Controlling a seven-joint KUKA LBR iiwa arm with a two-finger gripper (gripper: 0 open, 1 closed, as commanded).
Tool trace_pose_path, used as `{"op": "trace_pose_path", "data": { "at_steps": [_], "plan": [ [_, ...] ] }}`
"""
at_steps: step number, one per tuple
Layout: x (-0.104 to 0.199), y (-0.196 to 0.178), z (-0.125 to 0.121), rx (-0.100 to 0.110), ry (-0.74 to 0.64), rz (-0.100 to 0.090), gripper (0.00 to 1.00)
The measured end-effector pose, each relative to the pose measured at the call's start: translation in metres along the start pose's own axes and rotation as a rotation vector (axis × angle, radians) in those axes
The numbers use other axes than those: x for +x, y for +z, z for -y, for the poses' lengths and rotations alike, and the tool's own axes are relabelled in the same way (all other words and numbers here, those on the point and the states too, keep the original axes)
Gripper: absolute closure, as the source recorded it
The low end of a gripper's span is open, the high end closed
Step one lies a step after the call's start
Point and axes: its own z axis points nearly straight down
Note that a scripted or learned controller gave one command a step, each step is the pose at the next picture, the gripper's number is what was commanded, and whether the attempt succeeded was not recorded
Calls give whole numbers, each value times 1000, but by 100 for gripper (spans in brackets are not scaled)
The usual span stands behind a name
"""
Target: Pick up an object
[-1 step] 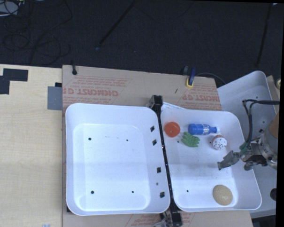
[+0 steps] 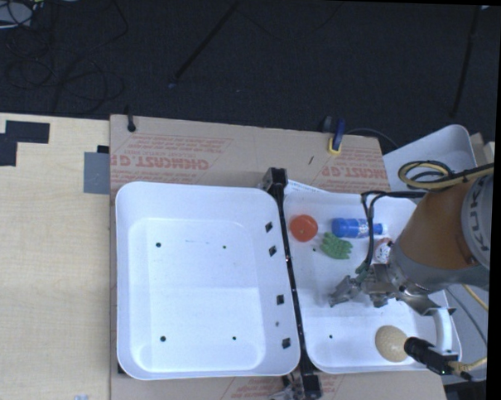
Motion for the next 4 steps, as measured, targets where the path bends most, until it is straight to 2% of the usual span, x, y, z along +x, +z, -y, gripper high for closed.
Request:
{"op": "trace_pose_path", "data": {
  "at_steps": [1, 2, 3, 4],
  "plan": [
    [-23, 30, -74, -11, 1, 7, 0],
    [-24, 19, -71, -7, 4, 5, 100],
    [-48, -224, -79, -29, 3, 12, 100],
    [-35, -128, -48, 1, 5, 2, 100]
  ]
}}
